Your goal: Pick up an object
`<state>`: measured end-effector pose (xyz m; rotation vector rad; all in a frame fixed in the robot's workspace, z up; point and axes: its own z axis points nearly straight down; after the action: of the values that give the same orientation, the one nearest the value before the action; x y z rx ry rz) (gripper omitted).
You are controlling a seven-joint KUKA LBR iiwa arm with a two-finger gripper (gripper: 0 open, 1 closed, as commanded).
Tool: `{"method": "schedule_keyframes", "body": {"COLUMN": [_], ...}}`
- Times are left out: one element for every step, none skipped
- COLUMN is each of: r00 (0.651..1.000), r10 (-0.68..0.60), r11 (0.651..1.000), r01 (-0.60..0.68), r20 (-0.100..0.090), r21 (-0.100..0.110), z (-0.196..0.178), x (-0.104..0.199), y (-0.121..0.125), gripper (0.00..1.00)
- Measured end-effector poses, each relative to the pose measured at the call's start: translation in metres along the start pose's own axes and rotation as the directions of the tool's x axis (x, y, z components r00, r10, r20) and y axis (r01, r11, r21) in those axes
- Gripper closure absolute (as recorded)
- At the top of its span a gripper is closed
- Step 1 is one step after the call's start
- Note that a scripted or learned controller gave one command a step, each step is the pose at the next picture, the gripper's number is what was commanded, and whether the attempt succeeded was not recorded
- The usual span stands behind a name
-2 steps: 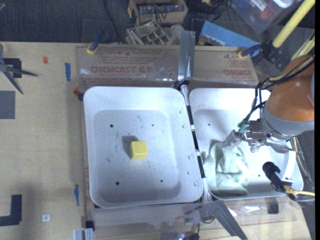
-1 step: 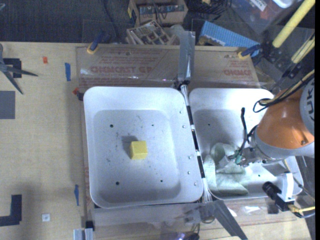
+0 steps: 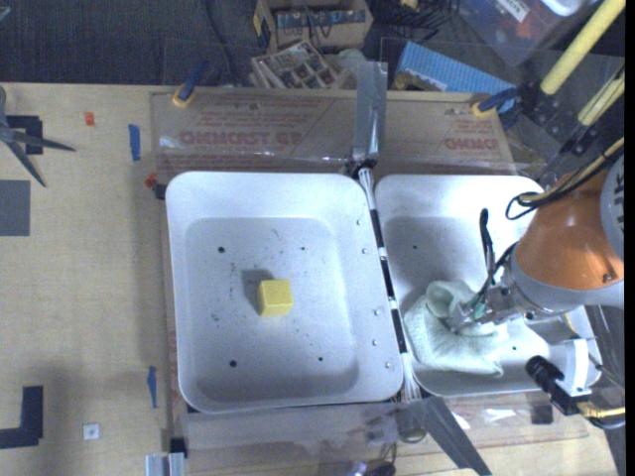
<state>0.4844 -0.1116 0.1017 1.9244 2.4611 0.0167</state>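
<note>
A yellow cube (image 3: 275, 297) lies near the middle of the left bin (image 3: 198, 206). In the right bin (image 3: 437, 201) a crumpled pale green-white cloth (image 3: 446, 340) rests against the front wall. My gripper (image 3: 474, 313) is down in the right bin, its tip pressed into the top of the cloth. The arm's orange band (image 3: 569, 249) hangs over the bin's right side and hides part of it.
A clear plastic sheet and a metal divider strip (image 3: 369, 117) sit behind the bins. Cables (image 3: 516, 206) loop above the wrist. The wooden bench (image 3: 69, 296) stretches out to the left with small markers on it.
</note>
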Motion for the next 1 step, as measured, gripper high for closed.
{"method": "schedule_keyframes", "body": {"r00": [0.944], "r10": [0.331], "r11": [0.943], "r01": [-0.331], "r20": [0.001], "r21": [0.019], "z": [-0.0101], "x": [-0.0549], "y": [-0.0192], "gripper": [1.0]}}
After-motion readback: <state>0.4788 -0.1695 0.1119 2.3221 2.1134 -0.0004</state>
